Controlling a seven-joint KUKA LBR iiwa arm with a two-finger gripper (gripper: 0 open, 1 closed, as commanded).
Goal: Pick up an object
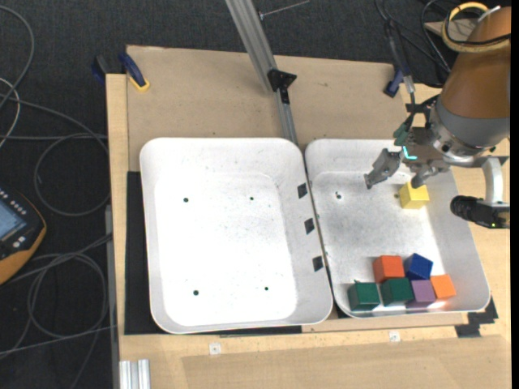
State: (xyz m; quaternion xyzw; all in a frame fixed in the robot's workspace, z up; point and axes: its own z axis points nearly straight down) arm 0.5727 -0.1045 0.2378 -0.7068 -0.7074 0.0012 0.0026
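Here the gripper (pixel 397 173) hangs over the upper part of the right bin (pixel 454 221), reaching in from the right, and its 2 fingers are spread apart with nothing between them. One finger (pixel 379 171) points down and to the left; the other sits close above the yellow block (pixel 413 196). That yellow block lies just beside the gripper, a little below and to its right in the camera view, alone on the bin floor and well apart from the other pieces. It looks roughly cubic, so it offers no clear long axis to line the fingers up with. The rest of the objects sit clustered at the bin's near edge: an orange block (pixel 388 267), a blue block (pixel 418 265), 2 green blocks (pixel 365 295), a purple block (pixel 422 290) and another orange one (pixel 443 285), touching or nearly so. Judging by nearness, the yellow block is the likely target, and the gripper would need a small shift toward it before descending, since it does not yet straddle the block. The left bin (pixel 162 217) plays no part.
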